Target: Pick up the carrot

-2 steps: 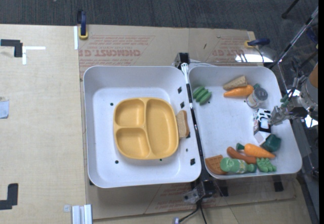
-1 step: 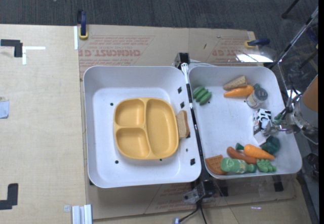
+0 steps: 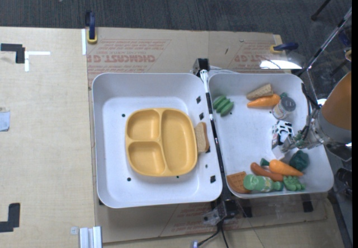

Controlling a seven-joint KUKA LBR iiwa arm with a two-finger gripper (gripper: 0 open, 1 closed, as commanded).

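Two orange carrots lie in the right bin. One carrot rests near the far wall, beside a slice of bread. The other carrot lies near the front right, its green end against a dark green item. My gripper reaches in over the right wall and hangs just beyond this nearer carrot, next to a black-and-white cow-patterned toy. I see nothing held in it.
The right bin also holds a green pod, a small jar, a reddish sausage, toast and green vegetables. In the left bin sit a yellow divided plate and a bread slice.
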